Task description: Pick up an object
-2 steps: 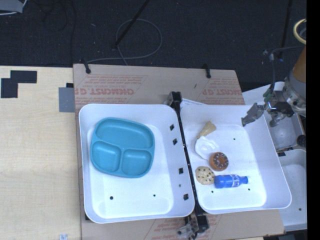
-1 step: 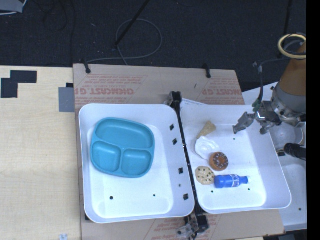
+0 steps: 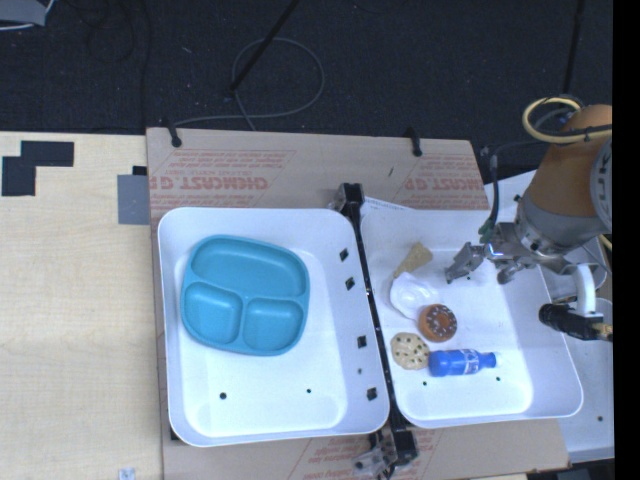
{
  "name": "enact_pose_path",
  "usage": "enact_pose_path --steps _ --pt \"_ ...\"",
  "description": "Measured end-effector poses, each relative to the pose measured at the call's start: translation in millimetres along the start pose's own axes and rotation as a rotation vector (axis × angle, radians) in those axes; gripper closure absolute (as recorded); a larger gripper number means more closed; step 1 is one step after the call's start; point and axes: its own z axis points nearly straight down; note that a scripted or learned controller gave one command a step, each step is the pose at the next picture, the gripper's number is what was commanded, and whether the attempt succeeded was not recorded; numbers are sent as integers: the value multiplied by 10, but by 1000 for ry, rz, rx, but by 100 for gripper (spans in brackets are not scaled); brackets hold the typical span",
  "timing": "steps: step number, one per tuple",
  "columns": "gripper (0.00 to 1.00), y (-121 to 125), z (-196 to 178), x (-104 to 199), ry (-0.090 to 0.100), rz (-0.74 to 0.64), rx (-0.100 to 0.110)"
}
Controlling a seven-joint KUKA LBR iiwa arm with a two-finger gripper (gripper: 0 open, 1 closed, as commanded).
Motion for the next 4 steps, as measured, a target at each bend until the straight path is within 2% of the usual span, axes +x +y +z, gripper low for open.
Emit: enact_pose_path --steps 1,2,4 --pt "0 -6 537 15 0 1 0" --pt "100 2 401 2 -2 2 -3" --pt "100 -46 -810 45 -3 0 -9"
